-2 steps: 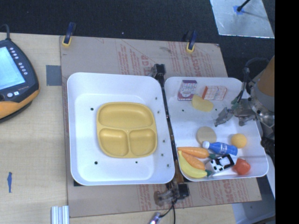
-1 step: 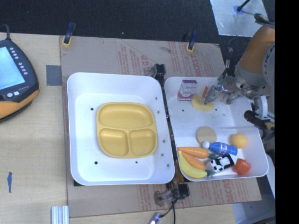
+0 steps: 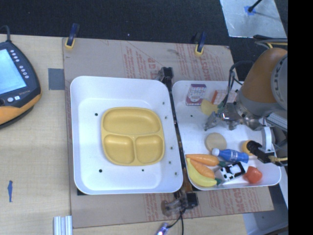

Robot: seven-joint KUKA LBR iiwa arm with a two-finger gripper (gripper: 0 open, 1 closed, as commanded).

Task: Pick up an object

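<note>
My gripper point(image 3: 218, 120) hangs over the upper middle of the right bin point(image 3: 182, 131), reaching in from the right. Just below it lies a round tan disc point(image 3: 215, 142). A yellow block point(image 3: 209, 106) sits right beside it at the upper left, and a pink-and-white box point(image 3: 195, 93) lies farther back. Along the bin's front lie an orange carrot point(image 3: 203, 159), a yellow banana point(image 3: 199, 176), a blue bottle point(image 3: 234, 155), a black-and-white toy point(image 3: 231, 171) and a red piece point(image 3: 253, 175). Nothing shows held in the gripper.
The left bin point(image 3: 83, 131) holds a yellow divided plate point(image 3: 132, 134). A small yellow piece point(image 3: 245, 145) lies near the right bin's right side. A tablet-like pendant point(image 3: 14, 82) rests on the bench at far left. Clamps point(image 3: 72, 35) hold the cardboard's back edge.
</note>
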